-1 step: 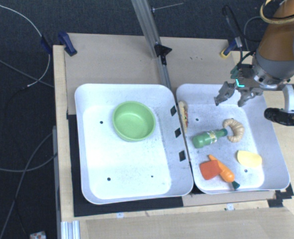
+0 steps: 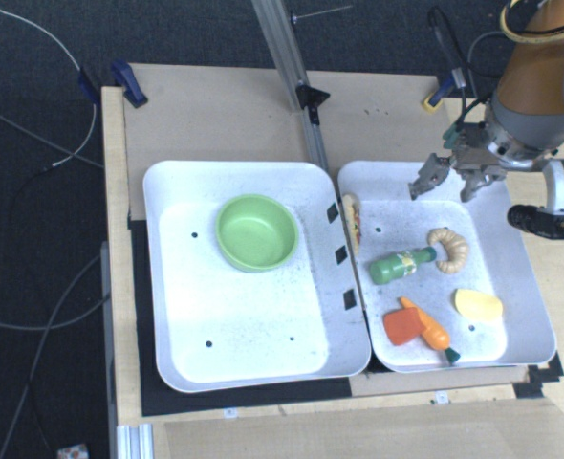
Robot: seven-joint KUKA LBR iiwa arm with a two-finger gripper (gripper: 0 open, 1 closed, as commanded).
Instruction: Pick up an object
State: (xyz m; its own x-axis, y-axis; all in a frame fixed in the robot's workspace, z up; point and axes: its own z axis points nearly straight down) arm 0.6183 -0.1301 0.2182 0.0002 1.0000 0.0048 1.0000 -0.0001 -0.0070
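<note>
Camera view showed the green bottle [image 2: 402, 265] lying on its side near the middle of the right bin [image 2: 531, 285], its long axis running left to right and tipped slightly upward toward its pale cap on the right. Just beside that cap sat a curled tan ring-shaped toy [image 2: 450, 248]. Below them lay an orange carrot-like toy [image 2: 418, 328] and a yellow piece [image 2: 478, 305]. A long striped item [image 2: 351, 220] rested against the bin's left wall. No writing could be read on any of them.

From where I stood, the gripper [image 2: 447, 182] hung over the bin's upper edge, well apart from the bottle, its 2 fingers [image 2: 427, 181] spread wide with nothing between them. The grey arm with its orange band [image 2: 538, 65] came in from the upper right, wrist angled down and leftward.

In the left bin [image 2: 167, 256] sat 1 green bowl [image 2: 256, 231], upright.
</note>
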